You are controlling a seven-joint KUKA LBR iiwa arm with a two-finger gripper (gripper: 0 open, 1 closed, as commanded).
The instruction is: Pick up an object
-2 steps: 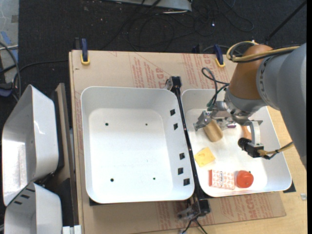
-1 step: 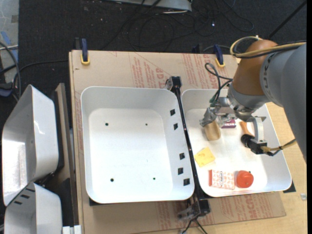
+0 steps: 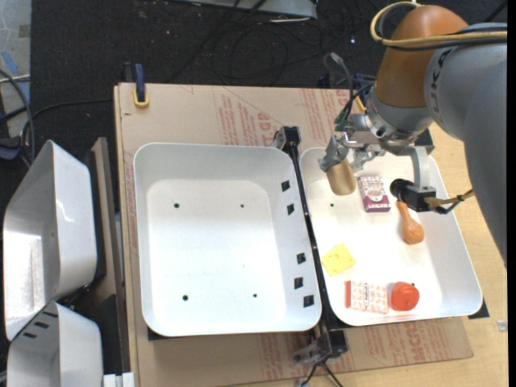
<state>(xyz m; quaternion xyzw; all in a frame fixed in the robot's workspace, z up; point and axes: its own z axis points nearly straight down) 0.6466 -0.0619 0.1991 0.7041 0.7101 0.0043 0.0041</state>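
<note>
I've got the arm point(image 3: 451, 63) over the right bin point(image 3: 459, 280), gripper point(image 3: 337, 161) pinching a tan cylinder point(image 3: 342, 177) just above the floor. Grasp step, I judge; next comes a straight lift, clear of the small purple box point(image 3: 373, 193).

Beyond my surface point(image 3: 210, 111), a cardboard-brown sheet with red print, dark speckled floor point(image 3: 72, 47) spreads toward twelve o'clock, crossed by black cables point(image 3: 242, 10). At nine o'clock, spare white bins point(image 3: 44, 224) sit stacked.
</note>
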